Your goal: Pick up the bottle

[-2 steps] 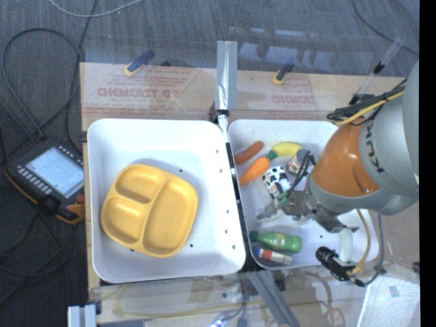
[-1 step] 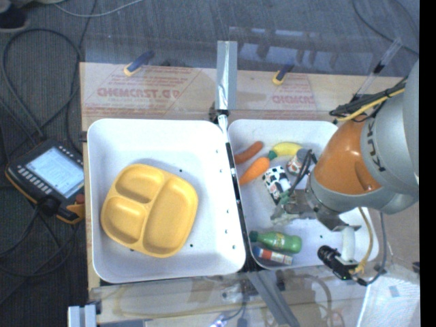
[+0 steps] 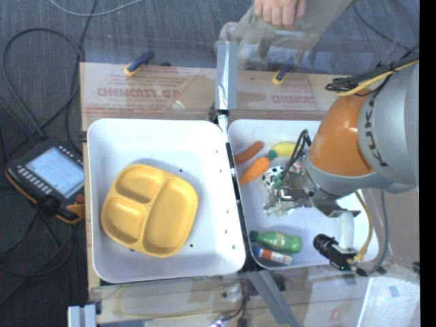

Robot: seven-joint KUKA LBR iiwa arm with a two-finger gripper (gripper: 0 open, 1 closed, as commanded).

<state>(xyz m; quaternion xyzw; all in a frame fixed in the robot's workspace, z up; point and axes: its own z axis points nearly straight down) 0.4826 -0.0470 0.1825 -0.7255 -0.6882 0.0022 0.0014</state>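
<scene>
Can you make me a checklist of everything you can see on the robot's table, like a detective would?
Surface: two white bins side by side; left bin, right bin.
Job's things: green bottle lying on its side near the front of the right bin, apart from the gripper.
Clutter: yellow divided tray in the left bin; two carrots, a yellow toy and a red-capped tube in the right bin.
Grippers: gripper low over the middle of the right bin; too blurred to judge more.
Cables: yellow hose beside the arm; cables on the floor.
Surroundings: handheld controller at left; a person's hand at the top.
</scene>
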